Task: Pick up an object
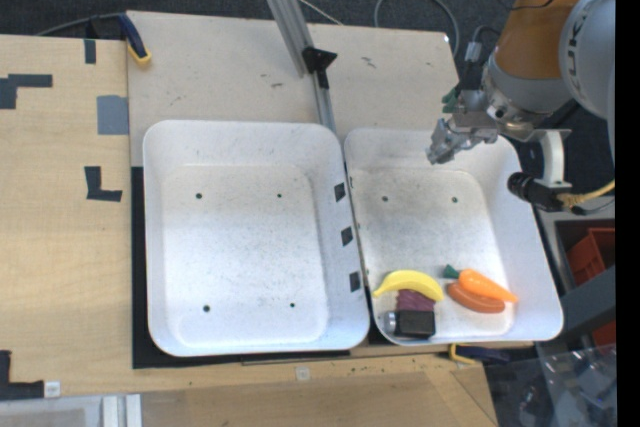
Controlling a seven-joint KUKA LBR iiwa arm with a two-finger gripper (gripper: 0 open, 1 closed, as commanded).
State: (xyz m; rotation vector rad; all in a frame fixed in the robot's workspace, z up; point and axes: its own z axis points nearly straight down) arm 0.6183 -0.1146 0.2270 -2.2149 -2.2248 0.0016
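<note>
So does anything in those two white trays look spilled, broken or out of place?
Nothing looks spilled or broken. The banana, carrot and small dark block are huddled in the near corner of the right bin, while the gripper sits over its far edge, well away from them.

Three small things lie bunched at the near edge of the right bin (520,245). A yellow banana (408,284) lies on its side, curved with its arch upward, along the bin's near left corner. Just below it, touching, sits a dark maroon-and-black block (414,315). To their right, near them, an orange carrot (480,292) with a green stem end lies flat, pointing right.
</note>
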